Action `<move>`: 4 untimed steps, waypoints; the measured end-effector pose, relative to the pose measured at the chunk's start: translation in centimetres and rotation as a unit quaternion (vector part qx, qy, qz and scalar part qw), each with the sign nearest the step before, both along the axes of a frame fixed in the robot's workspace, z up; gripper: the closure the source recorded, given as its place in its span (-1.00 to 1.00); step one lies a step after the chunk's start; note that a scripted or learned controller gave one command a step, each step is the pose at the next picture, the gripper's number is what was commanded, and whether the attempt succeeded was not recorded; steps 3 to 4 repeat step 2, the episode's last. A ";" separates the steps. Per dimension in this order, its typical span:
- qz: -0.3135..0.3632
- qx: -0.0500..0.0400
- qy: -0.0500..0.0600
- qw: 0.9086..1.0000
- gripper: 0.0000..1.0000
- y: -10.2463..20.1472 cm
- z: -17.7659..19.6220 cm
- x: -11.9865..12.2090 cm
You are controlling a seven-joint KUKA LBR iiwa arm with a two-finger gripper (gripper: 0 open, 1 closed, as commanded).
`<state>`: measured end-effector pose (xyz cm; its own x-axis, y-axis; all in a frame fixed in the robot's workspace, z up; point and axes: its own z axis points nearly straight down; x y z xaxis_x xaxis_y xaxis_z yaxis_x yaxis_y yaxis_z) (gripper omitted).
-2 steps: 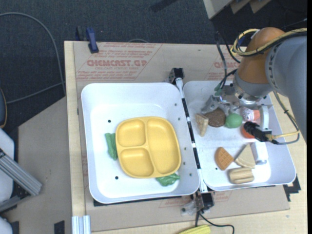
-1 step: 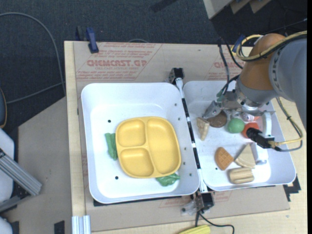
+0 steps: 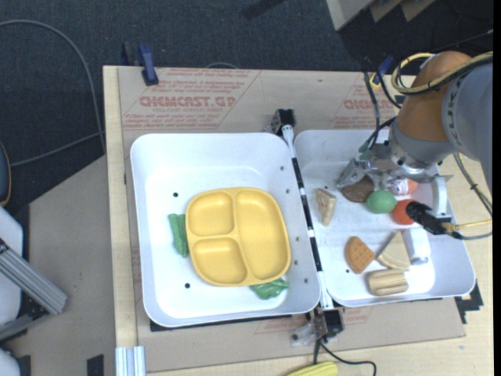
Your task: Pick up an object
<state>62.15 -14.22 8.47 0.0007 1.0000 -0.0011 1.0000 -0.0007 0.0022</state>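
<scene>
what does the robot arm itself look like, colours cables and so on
The arm is a thick, rounded grey metal body with a glossy orange band above the wrist. Yellow and dark cables loop around its upper part. The wrist narrows to a silvery metal two-finger gripper with angular brackets, and a black cylindrical part with a thin cable sticks out beside it.

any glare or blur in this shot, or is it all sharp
Camera view: lighting is even and soft, with no hard glare on the white bins; the yellow tray is crisp, with a mild sheen; the arm looks slightly soft, and the gripper sits in its shadow, so detail there is murky.
</scene>
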 end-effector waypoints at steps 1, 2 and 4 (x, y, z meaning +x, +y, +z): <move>0.000 0.000 -0.002 1.000 1.00 0.0 1.0 0.1; 0.001 0.001 0.000 1.000 1.00 9.5 10.1 -0.6; 0.001 0.001 0.000 1.000 1.00 9.5 10.1 -0.6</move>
